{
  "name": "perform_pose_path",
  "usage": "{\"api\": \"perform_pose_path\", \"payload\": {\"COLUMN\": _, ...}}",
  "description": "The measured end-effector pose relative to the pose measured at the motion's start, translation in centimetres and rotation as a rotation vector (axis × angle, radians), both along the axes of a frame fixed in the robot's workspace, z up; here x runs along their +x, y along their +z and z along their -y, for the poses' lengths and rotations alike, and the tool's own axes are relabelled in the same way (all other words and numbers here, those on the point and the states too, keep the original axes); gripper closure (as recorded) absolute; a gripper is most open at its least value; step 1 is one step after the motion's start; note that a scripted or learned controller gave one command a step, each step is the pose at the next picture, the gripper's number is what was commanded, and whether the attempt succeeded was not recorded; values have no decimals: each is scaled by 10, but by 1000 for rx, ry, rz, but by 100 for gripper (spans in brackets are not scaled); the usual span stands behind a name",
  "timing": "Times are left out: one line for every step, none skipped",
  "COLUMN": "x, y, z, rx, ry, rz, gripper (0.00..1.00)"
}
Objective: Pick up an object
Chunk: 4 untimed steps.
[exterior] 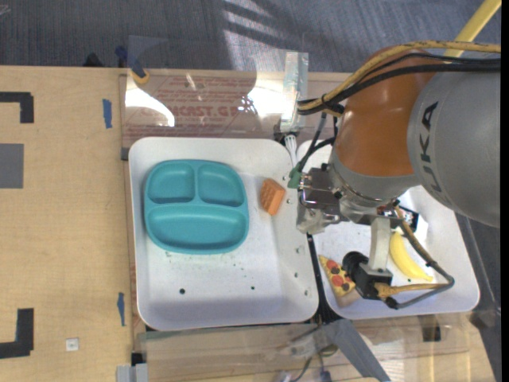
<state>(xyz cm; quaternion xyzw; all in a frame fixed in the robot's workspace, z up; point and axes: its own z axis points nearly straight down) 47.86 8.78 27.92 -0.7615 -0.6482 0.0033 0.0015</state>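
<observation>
My gripper (pixel 316 213) hangs over the left edge of the right bin (pixel 465 289), under the big grey and orange wrist, close to the wall between the two bins. In the right bin a yellow banana (pixel 406 259) lies just right of the gripper. A toy pizza slice (pixel 337 278) lies below it near the bin's front left corner. In the left bin (pixel 215 297) a small orange block (pixel 273 196) sits near the right wall, a little left of the gripper. Nothing is seen held.
A teal divided plate (pixel 196 206) takes up the upper half of the left bin. A clear plastic sheet (pixel 207 106) lies behind the bins. The arm hides much of the right bin. The bench (pixel 64 213) spreads out to the left.
</observation>
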Motion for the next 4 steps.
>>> {"api": "perform_pose_path", "payload": {"x": -1, "y": -68, "z": -55, "rx": -2, "ry": -383, "rz": -2, "gripper": 100}}
{"api": "perform_pose_path", "payload": {"x": 0, "y": -75, "z": -81, "rx": -3, "ry": -797, "rz": 4, "gripper": 100}}
{"api": "perform_pose_path", "payload": {"x": 0, "y": -122, "z": -138, "rx": -4, "ry": -1209, "rz": 5, "gripper": 100}}
{"api": "perform_pose_path", "payload": {"x": 1, "y": 38, "z": -138, "rx": 0, "ry": -837, "rz": 9, "gripper": 100}}
